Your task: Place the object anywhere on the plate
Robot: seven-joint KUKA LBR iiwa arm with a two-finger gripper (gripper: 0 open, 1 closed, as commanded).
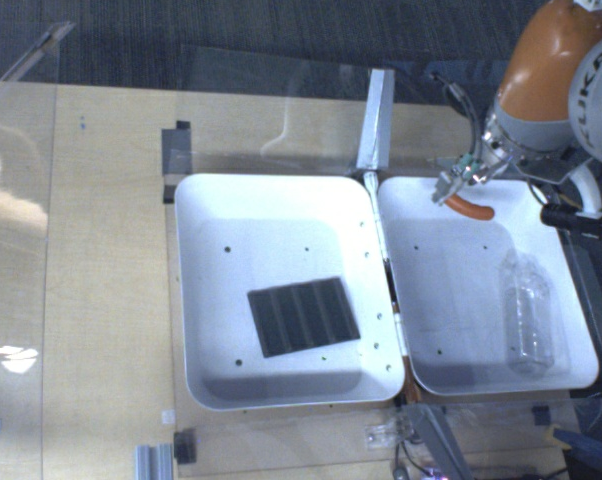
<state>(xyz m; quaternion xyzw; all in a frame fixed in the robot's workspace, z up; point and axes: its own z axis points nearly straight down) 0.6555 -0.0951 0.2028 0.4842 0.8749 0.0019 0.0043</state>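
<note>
Sausage-shaped and orange-red, the little toy hot dog (471, 209) lies near the back wall of the right bin (451, 298). It looks small and light, so the arm should lift it with ease. It is probably smooth plastic or rubber, and it is round, so it may roll or slip out of a pinch. The best place to take hold looks like its middle, with one finger on each long side, not at the ends. The gripper (459, 180) sits right at the sausage's left end, just above it and maybe touching it. The view is too small and blurry there to tell how wide the gripper is or whether it has hold of the sausage. The sausage seems to rest on the bin floor. The dark ridged plate (303, 315) lies flat in the left bin (211, 268), well apart from the sausage, across the wall between the two bins. A clear plastic bottle (526, 308) lies on its side in the right bin, nearer the front, away from the sausage and the gripper.
</note>
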